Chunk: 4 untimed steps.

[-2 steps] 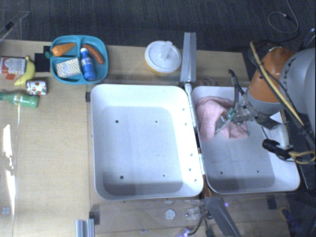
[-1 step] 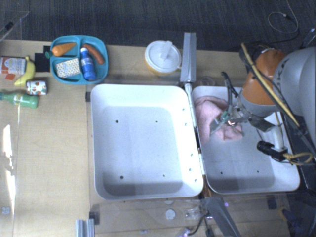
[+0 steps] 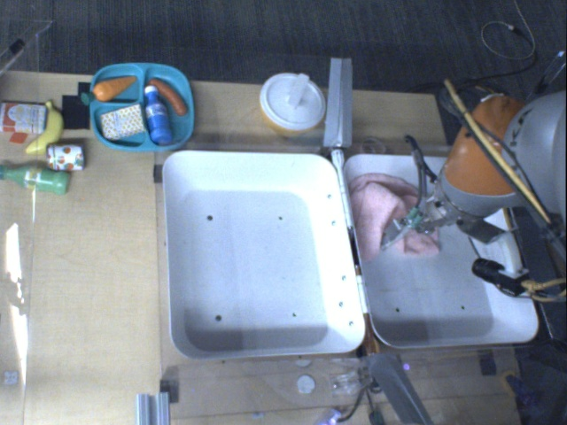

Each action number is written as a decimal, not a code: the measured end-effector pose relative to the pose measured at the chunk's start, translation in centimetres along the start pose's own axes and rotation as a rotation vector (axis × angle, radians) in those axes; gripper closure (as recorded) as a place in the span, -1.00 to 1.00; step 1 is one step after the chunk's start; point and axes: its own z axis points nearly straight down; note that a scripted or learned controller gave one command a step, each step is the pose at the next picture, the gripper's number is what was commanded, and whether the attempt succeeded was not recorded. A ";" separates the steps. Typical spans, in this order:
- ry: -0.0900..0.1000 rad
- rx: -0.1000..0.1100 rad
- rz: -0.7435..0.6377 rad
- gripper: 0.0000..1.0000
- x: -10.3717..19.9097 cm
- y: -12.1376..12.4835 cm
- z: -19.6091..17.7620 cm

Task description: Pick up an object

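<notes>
The arm (image 3: 496, 162) reaches in from the right and has its gripper (image 3: 403, 230) down in the right bin (image 3: 443, 312), at the lower right edge of a pink cloth (image 3: 376, 204) that lies crumpled in the upper left part of that bin, close to the wall shared with the left bin (image 3: 257, 326). The cloth is the one object within reach, so it is taken as the thing to pick. The fingertips sit on or just against the fabric; whether the jaws are spread or closed on a fold cannot be told from this view, as metal and cloth overlap. Judgement on the step in hand: a soft, bunched cloth wants the tips pressed into a raised fold rather than a flat margin, then closed fully before any lift; the lift should go straight up, since a drag towards the dividing wall could snag the fabric or slip it out. A grip at the edge alone risks catching a thin layer that pulls free. Containers: left bin holds nothing seen, floor bare with small holes. A blue divided tray (image 3: 182, 104) on the bench at upper left holds toy food, an orange piece, a blue bottle and a pale square. A white lidded cup (image 3: 292, 101) stands behind the bins
</notes>
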 end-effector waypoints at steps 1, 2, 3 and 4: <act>0.001 0.003 0.026 -1.00 -0.3 5.4 0.2; 0.001 0.003 0.025 -1.00 -0.3 5.4 0.2; 0.001 0.002 0.014 -1.00 0.2 2.8 0.1; 0.001 0.002 0.014 -1.00 0.2 2.8 0.1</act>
